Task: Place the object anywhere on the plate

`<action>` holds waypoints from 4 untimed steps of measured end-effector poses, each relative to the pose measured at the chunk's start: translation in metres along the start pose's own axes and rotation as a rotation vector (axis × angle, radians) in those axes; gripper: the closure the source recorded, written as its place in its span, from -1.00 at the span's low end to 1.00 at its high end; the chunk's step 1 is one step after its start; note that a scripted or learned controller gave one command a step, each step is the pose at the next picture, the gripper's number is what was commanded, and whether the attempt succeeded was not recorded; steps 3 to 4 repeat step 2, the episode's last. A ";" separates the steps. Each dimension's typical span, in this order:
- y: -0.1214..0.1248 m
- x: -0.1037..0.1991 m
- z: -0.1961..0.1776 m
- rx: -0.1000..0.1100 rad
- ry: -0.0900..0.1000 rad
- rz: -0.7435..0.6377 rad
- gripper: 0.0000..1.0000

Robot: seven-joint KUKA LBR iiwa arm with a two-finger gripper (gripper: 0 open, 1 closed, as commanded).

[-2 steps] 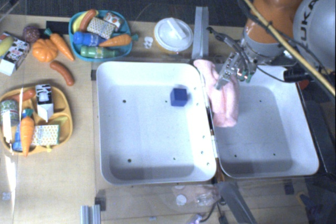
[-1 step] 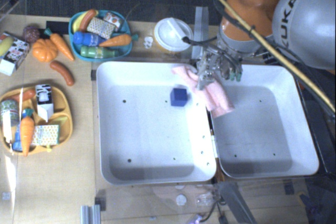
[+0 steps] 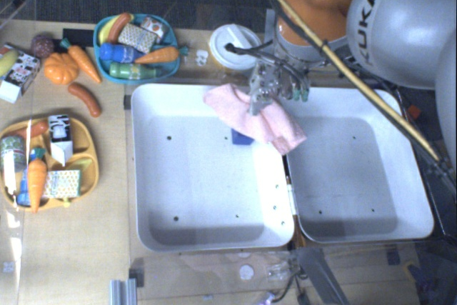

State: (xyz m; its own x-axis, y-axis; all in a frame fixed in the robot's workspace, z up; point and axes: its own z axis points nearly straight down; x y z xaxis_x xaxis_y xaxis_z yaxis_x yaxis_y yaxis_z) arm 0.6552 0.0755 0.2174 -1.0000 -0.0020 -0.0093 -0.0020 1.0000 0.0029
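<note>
A pink cloth hangs over the far rim where the two white bins meet, bunched at its top and spread out below. My gripper comes down from the grey and orange arm and is shut on the cloth's upper middle. A small blue piece peeks out from under the cloth's lower edge in the left bin. The yellow plate lies on the bench far to the left of the bins and holds several toy foods.
A blue bowl of toy food stands behind the left bin. Beside it is a white round lid. A toy pumpkin, a carrot and a sausage lie at the back left. The right bin sits under the arm.
</note>
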 end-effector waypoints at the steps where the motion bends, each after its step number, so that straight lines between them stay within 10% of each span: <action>1: 0.052 -0.011 -0.008 -0.001 0.000 -0.002 1.00; 2: 0.052 -0.012 -0.008 -0.001 0.000 -0.002 -1.00; 4: 0.052 -0.012 -0.008 -0.001 0.000 -0.002 -1.00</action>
